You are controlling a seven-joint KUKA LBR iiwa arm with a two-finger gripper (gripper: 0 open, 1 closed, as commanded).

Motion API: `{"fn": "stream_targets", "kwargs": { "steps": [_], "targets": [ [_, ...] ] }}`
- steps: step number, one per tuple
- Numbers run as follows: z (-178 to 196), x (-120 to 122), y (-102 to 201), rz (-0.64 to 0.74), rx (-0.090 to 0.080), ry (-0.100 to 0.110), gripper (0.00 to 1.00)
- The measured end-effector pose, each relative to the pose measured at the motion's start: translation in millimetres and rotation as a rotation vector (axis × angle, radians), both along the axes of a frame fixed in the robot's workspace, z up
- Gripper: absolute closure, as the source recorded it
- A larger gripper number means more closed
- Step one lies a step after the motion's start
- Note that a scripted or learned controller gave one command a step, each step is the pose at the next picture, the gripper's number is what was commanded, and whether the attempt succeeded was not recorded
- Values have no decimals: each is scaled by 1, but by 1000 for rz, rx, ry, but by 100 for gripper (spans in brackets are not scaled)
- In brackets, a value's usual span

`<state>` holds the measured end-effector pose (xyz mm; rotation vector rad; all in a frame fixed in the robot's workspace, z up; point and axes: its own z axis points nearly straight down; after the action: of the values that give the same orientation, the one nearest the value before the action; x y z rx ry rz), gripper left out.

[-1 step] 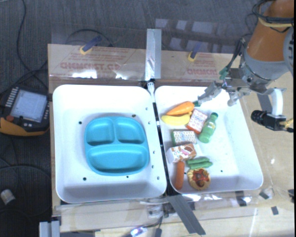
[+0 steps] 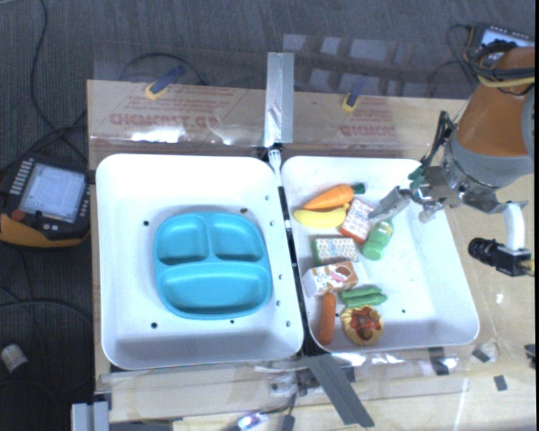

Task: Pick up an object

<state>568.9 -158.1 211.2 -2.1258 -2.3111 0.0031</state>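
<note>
The claw (image 2: 388, 202) hangs over the right bin (image 2: 431, 268), just right of the carrot (image 2: 328, 196); its grip state cannot be told.

A pale wooden bench (image 2: 207, 115) carries two shallow white bins side by side, touching along a middle seam. The left bin (image 2: 117, 268) covers most of the bench's left half; the right bin (image 2: 431, 277) reaches toward its right edge. Along the far edge, behind the bins, lies a strip of clear plastic sheeting (image 2: 198, 119) with faint red lettering, held down by two small yellow-and-blue clips (image 2: 164, 83), one behind each bin.
</note>
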Motion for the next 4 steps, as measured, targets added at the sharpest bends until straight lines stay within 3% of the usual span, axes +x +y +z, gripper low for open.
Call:
{"fn": "stream_targets", "kwargs": {
  "steps": [1,2,3,4],
  "targets": [
    [-111,31,-10,-28,-3,-18,0],
    [-114,12,-46,-15,-1,-30,0],
    [-103,13,-44,-14,2,-31,100],
    [-107,56,-66,214,-9,-18,100]
  ]
}}
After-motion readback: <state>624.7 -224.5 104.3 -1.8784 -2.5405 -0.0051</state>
